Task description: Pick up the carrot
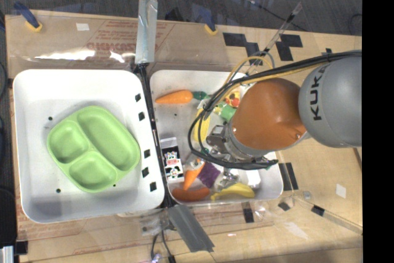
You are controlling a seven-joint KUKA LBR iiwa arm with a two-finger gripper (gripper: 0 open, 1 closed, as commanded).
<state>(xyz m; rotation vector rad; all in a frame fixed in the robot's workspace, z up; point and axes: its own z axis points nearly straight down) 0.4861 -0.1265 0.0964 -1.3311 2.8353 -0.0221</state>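
We read "KUK" in dark capitals on the grey arm at the right of the frame, running sideways. The red print on the sheet above the left bin is too faint to read.

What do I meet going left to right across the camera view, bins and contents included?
Left white bin → green divided plate → right white bin's left wall, black-and-white carton → carrot → purple piece → banana → arm's orange band → grey KUKA arm.
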